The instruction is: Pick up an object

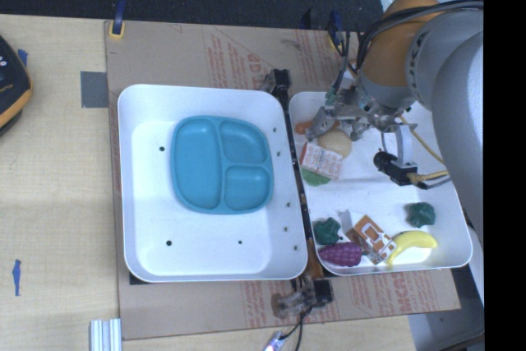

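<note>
Snack packet (320,162) lies just beneath the end effector (339,125), whose state is unclear.

The grey arm (448,62) is reached in from the right, wrist bent downward, and the gripper (341,126) is held low.

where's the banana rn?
The banana lies in the right bin, at its near right corner. A patterned packet is just to its left and a dark green toy just beyond it.
</note>
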Robot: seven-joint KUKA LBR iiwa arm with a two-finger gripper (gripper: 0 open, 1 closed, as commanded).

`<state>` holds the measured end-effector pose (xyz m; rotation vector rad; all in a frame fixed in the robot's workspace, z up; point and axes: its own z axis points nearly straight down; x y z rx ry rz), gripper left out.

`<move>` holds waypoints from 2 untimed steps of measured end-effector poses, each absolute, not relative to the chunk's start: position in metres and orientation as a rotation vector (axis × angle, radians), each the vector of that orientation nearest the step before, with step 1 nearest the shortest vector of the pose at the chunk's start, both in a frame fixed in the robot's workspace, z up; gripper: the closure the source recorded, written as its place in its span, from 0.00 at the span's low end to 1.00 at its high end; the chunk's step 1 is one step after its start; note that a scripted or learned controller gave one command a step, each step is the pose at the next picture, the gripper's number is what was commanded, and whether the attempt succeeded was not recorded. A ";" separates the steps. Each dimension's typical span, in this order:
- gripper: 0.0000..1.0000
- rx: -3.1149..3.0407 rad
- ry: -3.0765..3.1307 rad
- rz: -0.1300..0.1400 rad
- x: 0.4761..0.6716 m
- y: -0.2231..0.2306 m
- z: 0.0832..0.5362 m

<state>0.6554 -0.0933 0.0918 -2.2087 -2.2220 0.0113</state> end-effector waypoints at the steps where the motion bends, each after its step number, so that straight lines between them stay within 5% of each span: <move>1: 0.00 -2.217 -2.222 0.004 0.656 -0.111 0.092; 2: 0.00 -2.211 -2.221 0.013 0.655 -0.094 0.092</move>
